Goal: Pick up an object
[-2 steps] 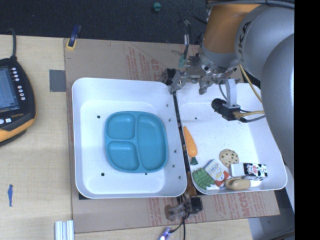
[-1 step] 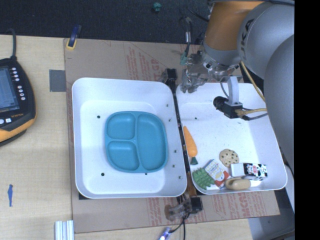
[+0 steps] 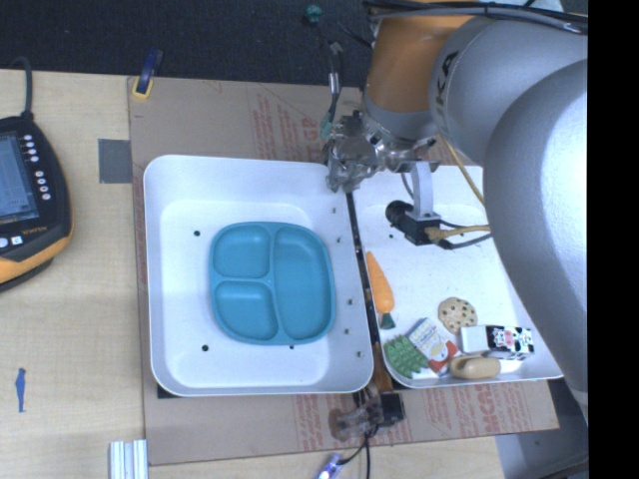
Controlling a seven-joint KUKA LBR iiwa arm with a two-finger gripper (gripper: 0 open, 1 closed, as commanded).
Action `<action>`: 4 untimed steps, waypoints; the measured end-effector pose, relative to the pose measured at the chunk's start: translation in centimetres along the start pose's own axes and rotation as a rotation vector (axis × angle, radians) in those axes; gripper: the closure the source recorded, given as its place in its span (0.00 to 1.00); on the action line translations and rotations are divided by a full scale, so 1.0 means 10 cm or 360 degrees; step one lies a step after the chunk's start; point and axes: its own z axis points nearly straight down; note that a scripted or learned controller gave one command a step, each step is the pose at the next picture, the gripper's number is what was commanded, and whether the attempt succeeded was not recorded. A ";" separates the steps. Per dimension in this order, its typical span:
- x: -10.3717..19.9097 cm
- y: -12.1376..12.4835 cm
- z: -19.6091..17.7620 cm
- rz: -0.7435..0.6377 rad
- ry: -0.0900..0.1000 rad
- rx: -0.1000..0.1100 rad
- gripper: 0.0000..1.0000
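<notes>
Well below the fingers (image 3: 344,173), a carrot (image 3: 379,282) lies near the bin divider.

The light wooden bench (image 3: 70,317) carried a brown cardboard sheet (image 3: 230,118) with two shallow white plastic bins side by side on it, the left bin (image 3: 165,267) and the right bin (image 3: 449,267) touching. A black-and-orange handheld control pendant (image 3: 25,198) lay at the bench's left edge.

No legible text or labels

Blue plate (image 3: 271,281) in left bin (image 3: 170,183), tool (image 3: 344,168) above divider
</notes>
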 end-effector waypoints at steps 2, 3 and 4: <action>0.20 0.07 0.37 0.0003 -0.0015 -0.0044 0.00; 0.13 0.07 0.26 0.0005 -0.0034 -0.0042 1.00; -0.68 0.00 -0.45 0.0006 0.0000 -0.0006 1.00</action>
